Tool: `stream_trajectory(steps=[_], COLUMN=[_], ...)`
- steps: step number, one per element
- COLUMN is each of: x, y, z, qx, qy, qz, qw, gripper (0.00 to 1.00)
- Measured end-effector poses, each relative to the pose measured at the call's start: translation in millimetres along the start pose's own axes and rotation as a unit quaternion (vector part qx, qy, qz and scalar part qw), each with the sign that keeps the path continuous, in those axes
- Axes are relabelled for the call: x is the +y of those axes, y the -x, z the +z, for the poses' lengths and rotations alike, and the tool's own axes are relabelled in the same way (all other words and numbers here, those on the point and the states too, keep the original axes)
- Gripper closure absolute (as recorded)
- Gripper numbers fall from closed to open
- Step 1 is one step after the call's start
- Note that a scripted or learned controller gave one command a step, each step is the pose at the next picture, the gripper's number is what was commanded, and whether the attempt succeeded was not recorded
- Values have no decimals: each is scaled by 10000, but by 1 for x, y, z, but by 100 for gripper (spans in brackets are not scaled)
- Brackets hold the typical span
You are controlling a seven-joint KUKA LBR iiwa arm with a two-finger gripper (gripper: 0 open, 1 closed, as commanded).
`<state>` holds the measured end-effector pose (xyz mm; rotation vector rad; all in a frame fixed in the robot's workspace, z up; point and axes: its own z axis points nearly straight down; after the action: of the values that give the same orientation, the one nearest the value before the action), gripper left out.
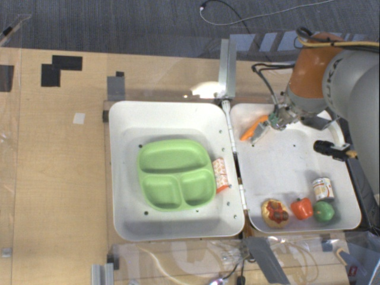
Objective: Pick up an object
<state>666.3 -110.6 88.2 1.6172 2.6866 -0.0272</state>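
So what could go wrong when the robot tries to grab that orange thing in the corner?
The gripper is down by the orange object near the back-left corner of the right bin. It lies close to the bin's wall, so a finger might bump the wall or just push it away. It also looks thin and flat, so it could slip out. I can't tell if the fingers have it.

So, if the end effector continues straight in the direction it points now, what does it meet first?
Most likely the orange carrot, lying just beyond the end effector near the right bin's upper left corner. Height above it is unclear.
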Motion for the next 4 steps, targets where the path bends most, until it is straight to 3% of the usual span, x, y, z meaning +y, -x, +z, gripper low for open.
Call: stream_trajectory(steps=[1,4], x=[-1,0], y=[-3,-14], z=[0,0], qx=[38,42], qy=[-38,14], qz=[-977,-2232], qw=[9952,9748], gripper=[0,0])
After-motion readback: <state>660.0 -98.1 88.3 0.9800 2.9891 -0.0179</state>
